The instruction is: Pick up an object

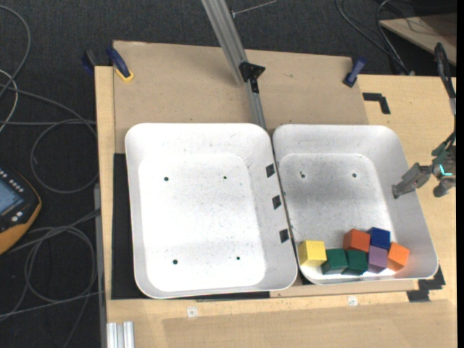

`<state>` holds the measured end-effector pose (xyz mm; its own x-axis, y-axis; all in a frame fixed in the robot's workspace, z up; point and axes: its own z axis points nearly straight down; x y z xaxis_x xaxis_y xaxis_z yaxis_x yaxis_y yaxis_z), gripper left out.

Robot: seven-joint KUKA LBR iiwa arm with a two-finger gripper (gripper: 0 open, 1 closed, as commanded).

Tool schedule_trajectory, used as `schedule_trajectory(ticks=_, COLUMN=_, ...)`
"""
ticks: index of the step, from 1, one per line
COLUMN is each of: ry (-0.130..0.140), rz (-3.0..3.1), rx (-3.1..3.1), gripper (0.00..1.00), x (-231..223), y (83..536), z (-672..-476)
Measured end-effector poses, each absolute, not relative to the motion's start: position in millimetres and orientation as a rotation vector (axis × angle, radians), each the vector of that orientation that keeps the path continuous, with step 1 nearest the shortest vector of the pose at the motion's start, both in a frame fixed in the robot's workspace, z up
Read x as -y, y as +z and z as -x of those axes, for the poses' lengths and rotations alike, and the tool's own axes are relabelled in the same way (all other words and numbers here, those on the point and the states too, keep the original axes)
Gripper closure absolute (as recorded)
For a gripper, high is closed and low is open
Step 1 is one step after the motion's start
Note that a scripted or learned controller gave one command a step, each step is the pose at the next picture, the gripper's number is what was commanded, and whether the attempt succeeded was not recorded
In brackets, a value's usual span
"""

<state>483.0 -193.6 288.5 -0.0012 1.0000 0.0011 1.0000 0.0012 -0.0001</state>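
Several small blocks lie clustered in the near corner of the right bin: a yellow block, two green blocks, a red-orange block, a blue block, a purple block and an orange block. My gripper hangs at the right bin's right rim, well behind and to the right of the cluster. Its two fingers are spread open with nothing between them. The nearest block, the blue one, lies forward and to the left of it.
The left bin sits beside the right one, with small black clips along the shared edge. A slanted metal post rises behind the bins. Blue clamps hold the board's back corners. Cables and a handheld device lie on the floor at left.
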Motion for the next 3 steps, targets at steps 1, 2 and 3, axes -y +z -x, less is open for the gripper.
schedule_trajectory(ticks=1, ry=0.004, rz=2.216, rx=2.216, gripper=0.0, x=188.9, y=226.0, z=-482.7)
schedule_trajectory(ticks=2, ry=0.003, rz=2.217, rx=2.217, gripper=0.0, x=186.8, y=183.2, z=-484.8)
schedule_trajectory(ticks=3, ry=-0.002, rz=2.223, rx=2.217, gripper=0.0, x=193.0, y=124.4, z=-484.3)
